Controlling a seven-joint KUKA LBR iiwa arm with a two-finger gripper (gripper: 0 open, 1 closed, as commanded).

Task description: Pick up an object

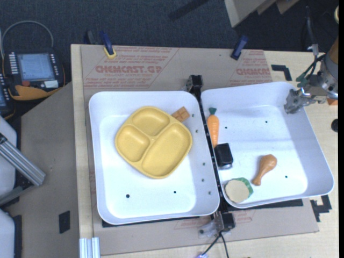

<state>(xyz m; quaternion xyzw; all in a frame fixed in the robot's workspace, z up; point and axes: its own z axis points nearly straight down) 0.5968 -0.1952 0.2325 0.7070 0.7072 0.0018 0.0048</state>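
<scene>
In the right bin [269, 117] lie an orange carrot [213, 128] against the left wall, a black block [223, 155] just below it, a brown chicken drumstick [264, 167] and a round pale slice with a green rim [237, 190] at the front left corner. My gripper [295, 101] hangs over the bin's far right rim, well apart from all of these. Nothing shows between its fingers.
The left bin [150, 198] holds a yellow divided plate [154, 141] with a small brown block [180, 114] at its far right edge. Clamps sit at the board's back edge. A pendant with a screen [32, 69] lies far left.
</scene>
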